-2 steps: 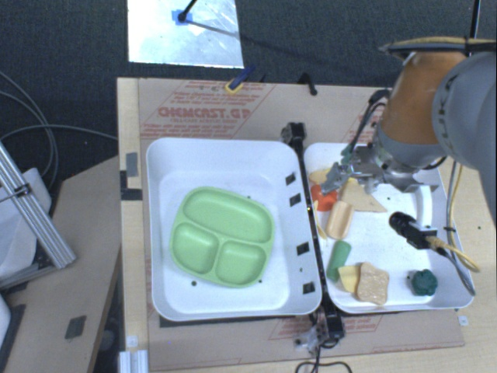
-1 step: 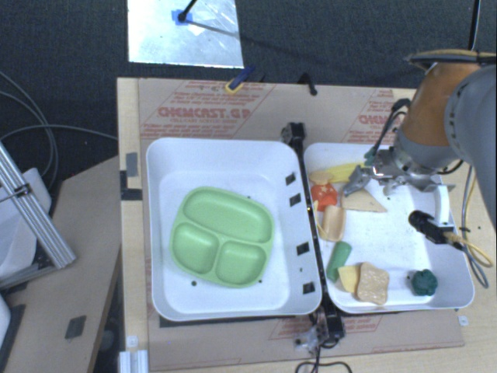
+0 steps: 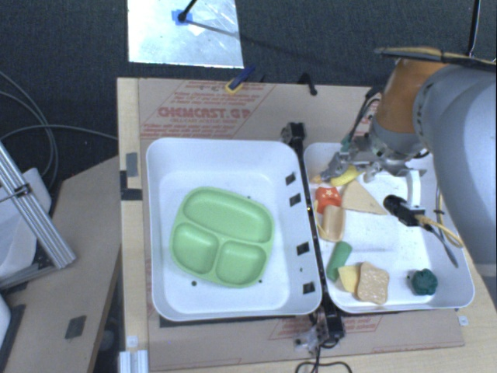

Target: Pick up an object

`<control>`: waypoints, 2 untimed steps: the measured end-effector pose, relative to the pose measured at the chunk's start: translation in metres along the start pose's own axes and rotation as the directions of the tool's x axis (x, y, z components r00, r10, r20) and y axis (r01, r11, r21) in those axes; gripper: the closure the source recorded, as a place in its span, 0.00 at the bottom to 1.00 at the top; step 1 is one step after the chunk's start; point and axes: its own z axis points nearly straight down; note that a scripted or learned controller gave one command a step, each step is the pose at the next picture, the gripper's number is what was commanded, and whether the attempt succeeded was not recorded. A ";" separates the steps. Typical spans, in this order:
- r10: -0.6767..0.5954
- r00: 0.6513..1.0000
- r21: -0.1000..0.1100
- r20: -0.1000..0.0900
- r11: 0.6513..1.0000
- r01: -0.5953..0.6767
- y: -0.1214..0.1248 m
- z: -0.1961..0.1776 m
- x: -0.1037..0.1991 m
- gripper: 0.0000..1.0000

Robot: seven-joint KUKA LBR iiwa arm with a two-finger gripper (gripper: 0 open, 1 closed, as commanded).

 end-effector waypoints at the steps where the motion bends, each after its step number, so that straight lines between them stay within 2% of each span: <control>1: -0.007 1.000 0.002 -0.002 1.000 0.007 0.001 -0.009 0.002 1.00; 2: -0.002 1.000 -0.011 0.000 1.000 0.002 -0.030 0.011 0.006 1.00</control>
